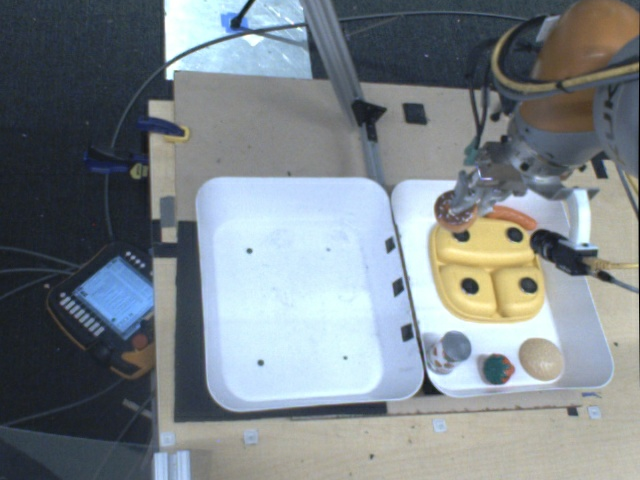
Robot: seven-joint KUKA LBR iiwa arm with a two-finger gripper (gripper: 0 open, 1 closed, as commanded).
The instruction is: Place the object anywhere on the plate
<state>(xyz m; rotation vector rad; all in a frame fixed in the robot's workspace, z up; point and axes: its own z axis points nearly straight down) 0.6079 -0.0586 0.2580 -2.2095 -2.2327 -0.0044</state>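
I read gripper (462, 208) — grip state unreadable | over yellow plate (487, 270) far-left corner | brown round object (455, 211) directly beneath

Setting: robotics lab test cell. Bench (280, 128) is a plain board on dark carpet, carrying 2 shallow white bins (295, 288). A teach pendant (105, 303) with lit screen lies on the carpet left of the bench. Cables (130, 118) trail beside it; blue clamps (115, 158) grip its left edge. A tripod leg (335, 63) crosses its far side.
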